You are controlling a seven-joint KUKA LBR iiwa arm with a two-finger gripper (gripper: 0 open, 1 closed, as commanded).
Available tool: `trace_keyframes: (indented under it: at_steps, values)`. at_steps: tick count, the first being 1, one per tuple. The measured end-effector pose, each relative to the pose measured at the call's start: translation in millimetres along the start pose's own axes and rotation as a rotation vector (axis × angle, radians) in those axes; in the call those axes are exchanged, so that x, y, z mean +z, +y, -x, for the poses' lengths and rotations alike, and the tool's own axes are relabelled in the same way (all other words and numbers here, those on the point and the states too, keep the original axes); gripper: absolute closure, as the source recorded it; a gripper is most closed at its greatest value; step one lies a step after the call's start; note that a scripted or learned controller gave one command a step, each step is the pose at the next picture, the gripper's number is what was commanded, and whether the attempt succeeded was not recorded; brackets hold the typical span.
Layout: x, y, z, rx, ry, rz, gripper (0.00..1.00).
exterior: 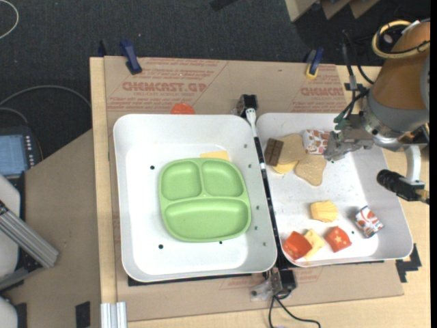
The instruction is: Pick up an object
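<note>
The gripper (336, 149) is small and dark against the white of the right bin (389, 251), and its fingertips blur into the wrist hardware above them, so I cannot tell how wide it stands or whether anything is between its tips. It sits low over the bin's far edge, just right of a red-and-white patterned packet (315, 141) and just above a tan heart-shaped piece (310, 172); whether it touches either cannot be made out. The arm (399, 80) enters from the right, its orange band cut off by the frame's top right corner, the grey wrist bending down and leftward into the bin. A black cylindrical part (399, 183) of the rig juts over the bin's right edge.

Along the right bin's far left side lie a brown block (273, 152) and a pale tan slab (290, 154), touching. Near its middle sits a yellow wedge (324, 211). Along the near edge are a red piece (298, 244), a small yellow piece (314, 239), a red cube (338, 238) and a second red-and-white packet (367, 220) toward the right.

The left bin (130, 183) holds a green divided plate (203, 199) at its centre; a yellow piece (215, 156) is half hidden behind the plate's far rim.
</note>
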State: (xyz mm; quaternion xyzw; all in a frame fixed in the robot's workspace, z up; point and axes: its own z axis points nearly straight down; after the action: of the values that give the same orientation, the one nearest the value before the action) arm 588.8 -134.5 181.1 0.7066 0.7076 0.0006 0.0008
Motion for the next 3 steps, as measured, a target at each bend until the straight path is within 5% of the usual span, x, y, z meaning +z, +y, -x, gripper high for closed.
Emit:
trace_keyframes:
  at_steps: [2,3]
  values:
    - [-20,1,0,-0.001,-0.002,0.005,1.00]
    - [-20,1,0,-0.001,-0.001,0.004,0.00]
